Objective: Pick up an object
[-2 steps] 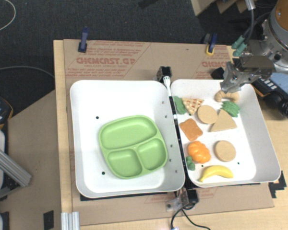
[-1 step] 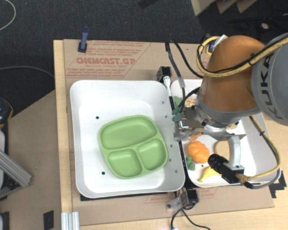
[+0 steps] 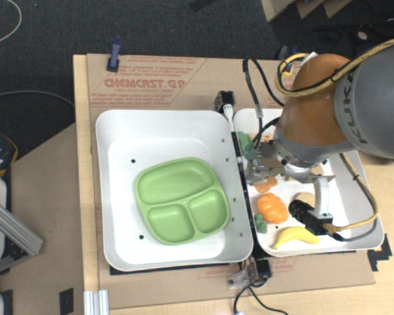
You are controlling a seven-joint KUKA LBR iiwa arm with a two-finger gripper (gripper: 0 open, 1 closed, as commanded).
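arm (image 3: 315,104) hides much of right bin (image 3: 347,209); banana (image 3: 295,236) lies clear.

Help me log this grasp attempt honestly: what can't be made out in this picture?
1. The gripper, camera view: blurred and tucked under the arm, so whether it holds anything cannot be told.
2. The right bin, camera view: its far half is covered by the arm.
3. The green thing by that bin's left wall, camera view: partly behind the gripper and too small to name.
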